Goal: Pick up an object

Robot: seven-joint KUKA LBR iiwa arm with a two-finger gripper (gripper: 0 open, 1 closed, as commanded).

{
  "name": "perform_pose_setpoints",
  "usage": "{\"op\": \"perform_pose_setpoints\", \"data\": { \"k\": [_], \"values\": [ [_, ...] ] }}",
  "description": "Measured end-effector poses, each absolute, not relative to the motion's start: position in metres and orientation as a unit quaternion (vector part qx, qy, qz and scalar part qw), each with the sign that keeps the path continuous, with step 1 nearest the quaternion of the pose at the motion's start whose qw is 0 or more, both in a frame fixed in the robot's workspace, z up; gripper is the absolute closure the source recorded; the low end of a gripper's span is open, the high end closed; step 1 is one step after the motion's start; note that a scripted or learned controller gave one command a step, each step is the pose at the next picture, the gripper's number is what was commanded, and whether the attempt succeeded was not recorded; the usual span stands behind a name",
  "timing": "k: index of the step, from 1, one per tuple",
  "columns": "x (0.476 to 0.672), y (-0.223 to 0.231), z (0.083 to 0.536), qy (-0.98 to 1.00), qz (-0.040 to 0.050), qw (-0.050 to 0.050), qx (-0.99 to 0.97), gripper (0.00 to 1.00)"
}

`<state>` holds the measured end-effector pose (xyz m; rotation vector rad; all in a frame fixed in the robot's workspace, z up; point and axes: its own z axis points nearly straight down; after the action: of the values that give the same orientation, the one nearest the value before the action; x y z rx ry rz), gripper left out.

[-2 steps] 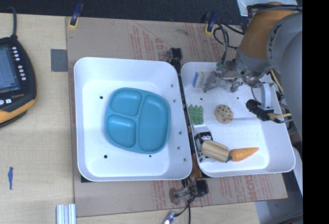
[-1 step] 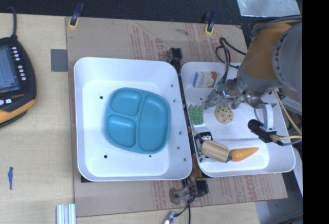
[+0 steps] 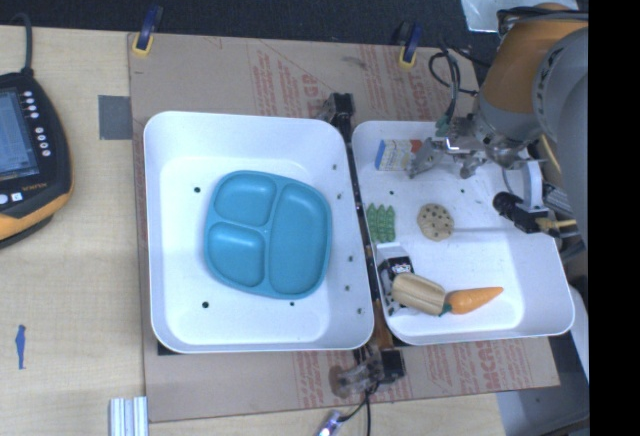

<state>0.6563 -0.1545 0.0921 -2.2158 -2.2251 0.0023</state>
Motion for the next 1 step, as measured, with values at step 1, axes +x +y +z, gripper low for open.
{"op": "perform_pose_setpoints", "data": {
  "k": [1],
  "values": [
    [0.5785, -0.1551, 0.0915, -0.709, 0.0018, 0.001, -0.705, 0.0]
  ]
}}
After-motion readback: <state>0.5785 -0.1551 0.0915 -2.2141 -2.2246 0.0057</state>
